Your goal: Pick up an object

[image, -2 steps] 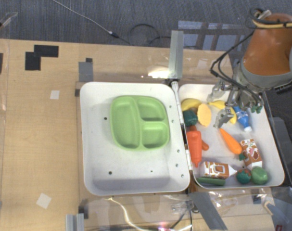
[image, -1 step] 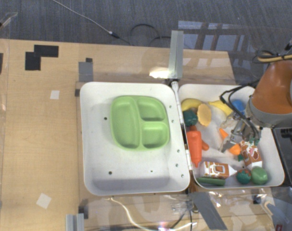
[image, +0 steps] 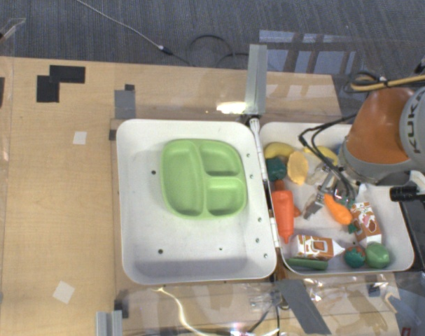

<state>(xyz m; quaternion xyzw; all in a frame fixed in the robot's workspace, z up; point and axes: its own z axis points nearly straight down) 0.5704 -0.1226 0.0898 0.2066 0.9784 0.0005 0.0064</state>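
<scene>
From my seat I start at the left, where the bare wooden bench top (image: 51, 208) carries a few black tape patches and small pale squares. Next comes the left shallow white plastic bin (image: 138, 257), and in it sits a light green plastic plate with three compartments (image: 202, 177), lying flat near the bin's middle. A metal divider runs between the bins, and just past it I see the right shallow white plastic bin (image: 401, 257), crowded with toy food. Along its left wall lies a long orange-red plastic carrot (image: 284, 214), with a dark teal rounded toy (image: 276, 169) above it and a yellow plastic banana (image: 277, 150) at the top corner. Beside those rests a pale yellow oval toy (image: 297, 167). At the bottom edge sits a small brown and white printed carton (image: 314, 246) with a flat green piece (image: 309, 262) touching its lower side. The metal two-finger gripper (image: 318, 203) hangs over the bin's centre, and I cannot tell how it is set. A small orange plastic toy (image: 338, 211) lies just right of it, near but not visibly between the tips. Further right are another brown and white carton (image: 366, 222), a dark green round toy (image: 354, 257) and a lighter green round toy (image: 377, 255). The grey arm with its orange band (image: 377, 133) covers the upper right.
</scene>
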